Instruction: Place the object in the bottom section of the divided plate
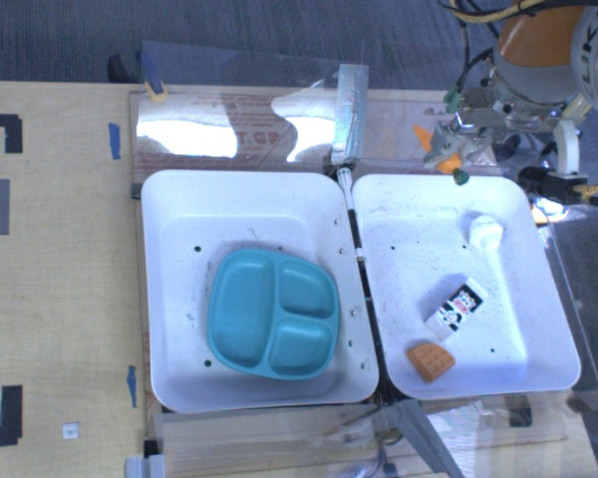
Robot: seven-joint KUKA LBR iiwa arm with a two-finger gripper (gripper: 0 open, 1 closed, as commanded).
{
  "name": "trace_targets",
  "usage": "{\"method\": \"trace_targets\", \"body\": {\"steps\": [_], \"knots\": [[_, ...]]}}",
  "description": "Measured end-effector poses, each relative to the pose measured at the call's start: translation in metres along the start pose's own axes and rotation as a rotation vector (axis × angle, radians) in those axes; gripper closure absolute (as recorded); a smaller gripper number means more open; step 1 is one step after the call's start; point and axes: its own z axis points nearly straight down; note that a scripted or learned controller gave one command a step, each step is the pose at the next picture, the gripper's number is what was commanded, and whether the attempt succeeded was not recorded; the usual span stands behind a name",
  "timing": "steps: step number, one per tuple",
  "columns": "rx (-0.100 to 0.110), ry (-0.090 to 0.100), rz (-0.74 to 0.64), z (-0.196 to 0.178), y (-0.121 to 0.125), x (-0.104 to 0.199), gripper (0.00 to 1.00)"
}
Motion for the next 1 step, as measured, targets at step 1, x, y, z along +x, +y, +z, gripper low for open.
{"method": "trace_targets", "body": {"steps": [1], "knots": [[0.004,0.005,0.037,0.0524,-0.0547,0.1297,1.0]]}}
